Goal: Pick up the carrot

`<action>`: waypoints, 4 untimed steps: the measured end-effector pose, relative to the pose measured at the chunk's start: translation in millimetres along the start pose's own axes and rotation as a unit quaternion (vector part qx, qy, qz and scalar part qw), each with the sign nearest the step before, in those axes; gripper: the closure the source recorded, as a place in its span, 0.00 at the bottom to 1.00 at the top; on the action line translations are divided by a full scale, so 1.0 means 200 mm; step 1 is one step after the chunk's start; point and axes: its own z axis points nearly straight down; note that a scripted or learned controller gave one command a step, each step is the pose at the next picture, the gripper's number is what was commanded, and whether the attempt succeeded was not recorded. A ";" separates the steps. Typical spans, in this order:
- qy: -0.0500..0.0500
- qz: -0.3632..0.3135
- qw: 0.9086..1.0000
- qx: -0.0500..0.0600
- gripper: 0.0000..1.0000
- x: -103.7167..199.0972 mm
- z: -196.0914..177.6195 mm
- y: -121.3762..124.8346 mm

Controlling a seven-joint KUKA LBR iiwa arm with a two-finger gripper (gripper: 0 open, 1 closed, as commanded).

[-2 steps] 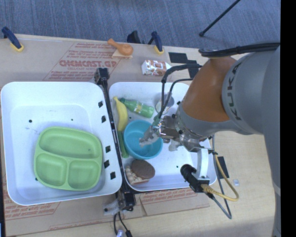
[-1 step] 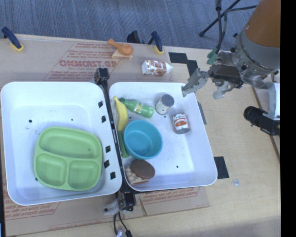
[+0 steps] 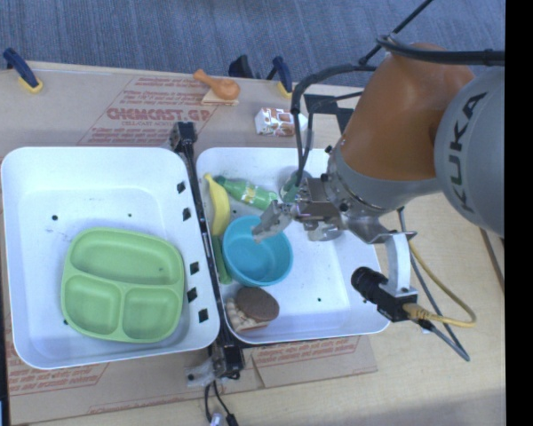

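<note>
My gripper [image 3: 280, 209] hangs low over the right bin [image 3: 338, 313], just above the upper right rim of a blue bowl [image 3: 258, 254]. The grey and orange arm covers the bin's right part and hides what lies beneath it. Left of the gripper, a green bottle [image 3: 245, 191] lies on its side next to a yellow banana [image 3: 218, 204]. A brown round cookie-like item [image 3: 254, 306] sits at the bin's front, below the bowl. A small orange spoon-shaped piece [image 3: 217, 84] lies on the bench behind the bins.
The left bin [image 3: 35, 185] holds a green divided plate [image 3: 123, 283]. A small wrapped packet [image 3: 274, 121] lies on the cardboard behind the right bin. Black clips line the wall between the bins. A yellow cable and a black fitting [image 3: 382, 295] trail at the right bin's front right.
</note>
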 end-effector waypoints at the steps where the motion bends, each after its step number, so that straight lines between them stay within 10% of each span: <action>1: 0.000 -0.007 1.000 0.004 0.00 0.22 0.64 0.00; 2: -0.001 0.015 1.000 -0.003 0.00 -0.36 0.69 0.25; 3: -0.001 -0.121 0.993 -0.005 0.00 0.03 0.60 0.52; 4: -0.002 -0.151 0.989 -0.011 0.00 0.36 -0.12 0.60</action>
